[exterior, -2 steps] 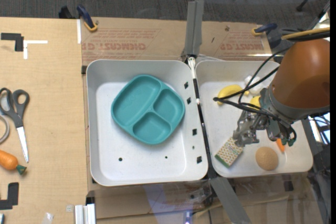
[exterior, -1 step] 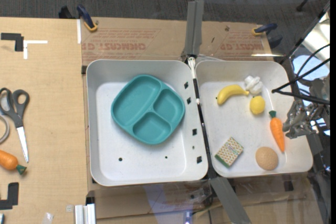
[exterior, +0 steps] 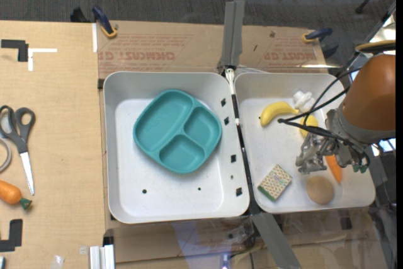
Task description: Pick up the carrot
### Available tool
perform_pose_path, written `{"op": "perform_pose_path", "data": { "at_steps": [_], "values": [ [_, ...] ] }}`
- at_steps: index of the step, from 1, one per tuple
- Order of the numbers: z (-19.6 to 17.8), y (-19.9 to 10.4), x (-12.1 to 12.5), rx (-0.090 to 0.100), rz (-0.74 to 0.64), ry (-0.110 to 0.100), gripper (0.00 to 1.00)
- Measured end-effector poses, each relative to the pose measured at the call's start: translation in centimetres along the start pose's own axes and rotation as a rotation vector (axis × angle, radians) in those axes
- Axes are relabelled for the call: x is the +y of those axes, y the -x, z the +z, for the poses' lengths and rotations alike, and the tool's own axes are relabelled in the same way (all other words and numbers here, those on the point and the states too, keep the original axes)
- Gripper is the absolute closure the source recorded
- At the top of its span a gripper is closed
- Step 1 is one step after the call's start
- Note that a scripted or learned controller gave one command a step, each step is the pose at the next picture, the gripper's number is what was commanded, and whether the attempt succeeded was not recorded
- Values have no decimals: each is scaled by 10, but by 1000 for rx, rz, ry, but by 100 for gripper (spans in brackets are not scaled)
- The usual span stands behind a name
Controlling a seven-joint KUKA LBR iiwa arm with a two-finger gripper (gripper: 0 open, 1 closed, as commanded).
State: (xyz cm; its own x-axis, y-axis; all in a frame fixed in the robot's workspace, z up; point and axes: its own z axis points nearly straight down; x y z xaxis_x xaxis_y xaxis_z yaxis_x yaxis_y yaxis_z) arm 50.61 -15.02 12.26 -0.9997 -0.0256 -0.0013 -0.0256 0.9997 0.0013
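The grey metal two-finger gripper (exterior: 313,159) hangs low at the right white bin's (exterior: 277,143) near right corner, just beside the small orange carrot (exterior: 334,169), presumably lining up a grasp. I cannot tell its opening.

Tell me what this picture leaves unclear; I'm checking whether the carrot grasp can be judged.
- End effector: finger state unreadable, too small amid cables.
- Carrot in the right bin: partly hidden behind the end effector; contact unclear.
- Banana: one end covered by the arm.
- Second carrot on the bench: cut off by the left edge.
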Motion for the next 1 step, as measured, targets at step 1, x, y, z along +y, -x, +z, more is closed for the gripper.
{"op": "perform_pose_path", "data": {
  "at_steps": [1],
  "values": [
    [15,-13,-41,-1,-197,-1,100]
  ]
}}
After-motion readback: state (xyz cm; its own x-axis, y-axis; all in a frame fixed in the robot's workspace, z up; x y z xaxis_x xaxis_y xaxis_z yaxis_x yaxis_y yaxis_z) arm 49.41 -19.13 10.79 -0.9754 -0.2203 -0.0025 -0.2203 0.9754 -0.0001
